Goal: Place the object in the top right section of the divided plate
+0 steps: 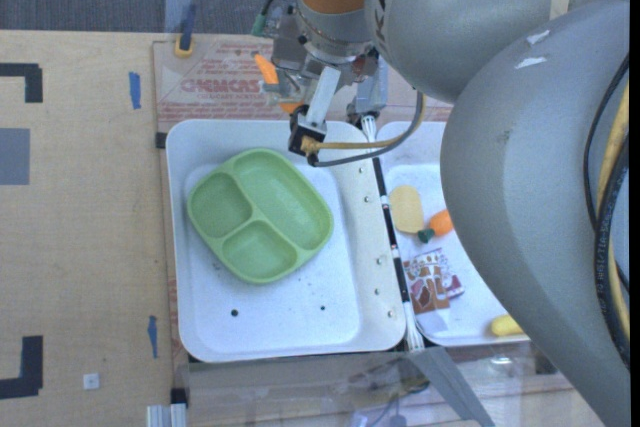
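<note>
Pale wood table [80, 215]: a green plate [262, 215] is seen in the left bin [280, 325], a carrot [438, 225] in the right bin [430, 177]. The end effector [345, 100] is held over the left bin's far rim; its state cannot be told.

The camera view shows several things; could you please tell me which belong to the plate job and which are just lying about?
Job: green divided plate, in the left bin; gripper, above that bin's far rim.
Lying about, right bin: pale yellow piece, orange carrot, printed packet, yellow item. Any may be the object to place.
</note>
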Action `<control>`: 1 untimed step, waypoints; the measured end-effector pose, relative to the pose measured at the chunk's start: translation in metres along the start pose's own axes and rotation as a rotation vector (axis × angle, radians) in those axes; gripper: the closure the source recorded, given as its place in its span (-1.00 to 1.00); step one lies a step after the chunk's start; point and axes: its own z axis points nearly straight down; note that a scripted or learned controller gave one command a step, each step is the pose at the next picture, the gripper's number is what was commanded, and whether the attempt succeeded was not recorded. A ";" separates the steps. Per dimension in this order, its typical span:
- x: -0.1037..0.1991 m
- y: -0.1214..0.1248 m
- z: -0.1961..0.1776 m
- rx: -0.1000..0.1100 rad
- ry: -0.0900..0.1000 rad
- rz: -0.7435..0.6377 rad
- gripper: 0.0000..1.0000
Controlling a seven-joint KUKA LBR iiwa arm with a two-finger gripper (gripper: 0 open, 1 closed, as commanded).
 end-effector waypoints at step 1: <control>0.004 -0.062 0.060 0.004 0.000 -0.176 1.00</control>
